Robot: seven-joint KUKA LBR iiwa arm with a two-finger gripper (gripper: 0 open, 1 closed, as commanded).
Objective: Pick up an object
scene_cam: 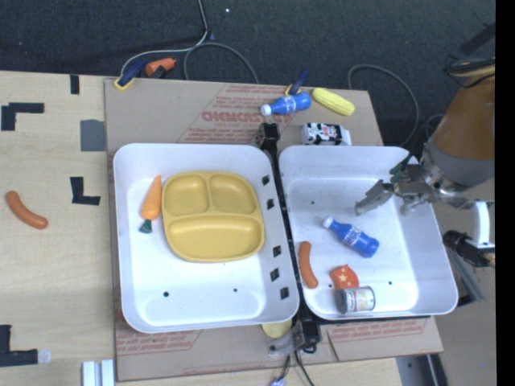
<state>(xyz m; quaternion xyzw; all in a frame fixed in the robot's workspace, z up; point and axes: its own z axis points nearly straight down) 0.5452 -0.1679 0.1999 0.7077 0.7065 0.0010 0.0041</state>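
My gripper hangs over the upper right part of the right bin, its two fingers spread open with nothing between them. Below and to its left a blue bottle lies on its side on the bin floor, apart from the fingers. Lower in the same bin are a brown sausage, a small red piece and a metal can on its side. The left bin holds a yellow divided plate and an orange carrot.
Behind the bins on the cardboard lie a second blue bottle, a yellow item and a black-and-white box. A sausage lies on the bench far left. Cables and an orange clamp sit at the back.
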